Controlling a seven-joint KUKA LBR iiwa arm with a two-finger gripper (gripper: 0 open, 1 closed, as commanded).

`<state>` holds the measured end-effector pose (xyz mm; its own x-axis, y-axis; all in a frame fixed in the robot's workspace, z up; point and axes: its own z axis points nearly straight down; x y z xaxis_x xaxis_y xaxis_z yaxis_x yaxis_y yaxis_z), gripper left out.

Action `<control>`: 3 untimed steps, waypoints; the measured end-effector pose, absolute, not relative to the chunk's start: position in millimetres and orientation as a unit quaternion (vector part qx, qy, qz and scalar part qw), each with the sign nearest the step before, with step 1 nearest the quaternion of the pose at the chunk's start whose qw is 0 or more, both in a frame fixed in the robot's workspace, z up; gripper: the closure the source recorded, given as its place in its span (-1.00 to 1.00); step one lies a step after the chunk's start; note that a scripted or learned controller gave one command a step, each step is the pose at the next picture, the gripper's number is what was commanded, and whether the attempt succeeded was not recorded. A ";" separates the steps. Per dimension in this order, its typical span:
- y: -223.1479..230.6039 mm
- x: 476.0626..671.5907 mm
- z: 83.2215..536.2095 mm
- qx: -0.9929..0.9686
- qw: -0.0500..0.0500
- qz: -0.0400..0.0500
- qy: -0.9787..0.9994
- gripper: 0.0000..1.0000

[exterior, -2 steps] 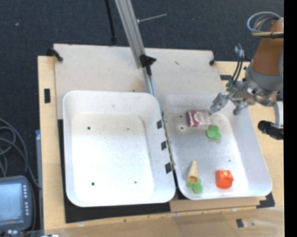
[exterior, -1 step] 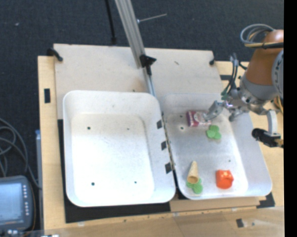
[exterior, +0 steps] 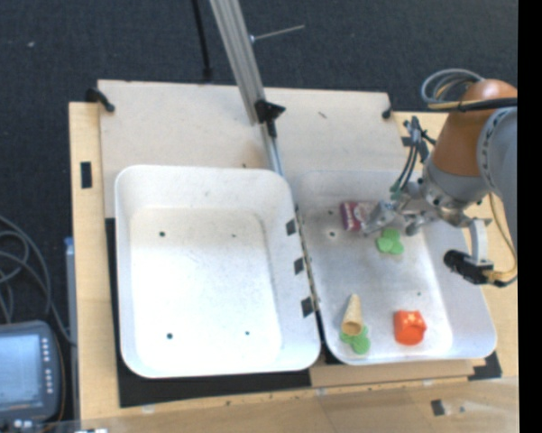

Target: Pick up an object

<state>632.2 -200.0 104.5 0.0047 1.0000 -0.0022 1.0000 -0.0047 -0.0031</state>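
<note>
Orange block (exterior: 409,327) upright; cone (exterior: 352,312) tip points up-frame.

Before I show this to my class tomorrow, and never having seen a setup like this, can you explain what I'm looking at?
This is one photo from a fixed camera above a workbench, looking down at a slant. The grey machine with the orange band is a robot arm reaching in from the right. Its tip is a two-finger gripper, meant for picking things up.

Two shallow white bins sit side by side. In the right bin lie a red and white can on its side just left of the gripper, a small green piece right below it, a tan cone touching another green piece, and an orange block. Nothing is visibly gripped yet. The left bin sits beside it.
</note>
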 end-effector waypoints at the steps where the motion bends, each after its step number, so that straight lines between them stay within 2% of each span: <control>1: -201.2 633.7 119.4 -0.710 -0.002 0.000 -0.705 1.00; 3: -197.7 628.9 214.4 -0.708 -0.003 -0.001 -0.706 1.00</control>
<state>628.9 -197.7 214.4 0.0020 1.0000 -0.0022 1.0000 -0.0020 0.0063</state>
